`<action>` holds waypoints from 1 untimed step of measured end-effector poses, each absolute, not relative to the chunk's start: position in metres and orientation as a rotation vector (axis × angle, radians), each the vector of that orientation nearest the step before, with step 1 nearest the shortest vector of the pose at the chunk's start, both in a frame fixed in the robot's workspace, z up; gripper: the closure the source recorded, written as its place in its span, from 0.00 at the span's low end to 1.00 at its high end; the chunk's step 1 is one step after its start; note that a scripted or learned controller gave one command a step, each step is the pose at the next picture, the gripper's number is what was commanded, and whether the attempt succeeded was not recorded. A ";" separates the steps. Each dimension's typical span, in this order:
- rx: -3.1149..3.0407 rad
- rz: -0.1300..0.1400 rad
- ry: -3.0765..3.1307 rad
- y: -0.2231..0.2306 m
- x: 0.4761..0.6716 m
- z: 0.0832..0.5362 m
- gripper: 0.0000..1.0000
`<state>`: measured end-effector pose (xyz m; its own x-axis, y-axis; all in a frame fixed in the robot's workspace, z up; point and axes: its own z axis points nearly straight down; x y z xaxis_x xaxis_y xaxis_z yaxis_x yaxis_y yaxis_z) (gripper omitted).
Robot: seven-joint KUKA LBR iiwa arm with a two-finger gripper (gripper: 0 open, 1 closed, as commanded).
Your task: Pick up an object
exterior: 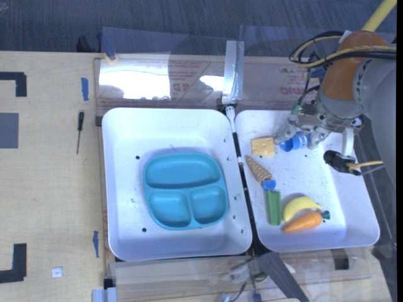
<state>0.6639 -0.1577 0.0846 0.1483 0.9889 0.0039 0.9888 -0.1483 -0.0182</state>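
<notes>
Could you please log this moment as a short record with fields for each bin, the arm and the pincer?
left bin: holds a blue divided tray
right bin: cracker square, waffle cone, green stick, banana, carrot, small blue piece
arm: reaches in from the right, over the right bin's far side
pincer: low over the bin, at a small blue object; grip state unclear
carrot and banana: touching, near corner
</notes>
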 end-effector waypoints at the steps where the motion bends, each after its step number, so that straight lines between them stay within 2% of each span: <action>1: -2.346 0.012 -2.078 -0.138 0.664 0.085 0.00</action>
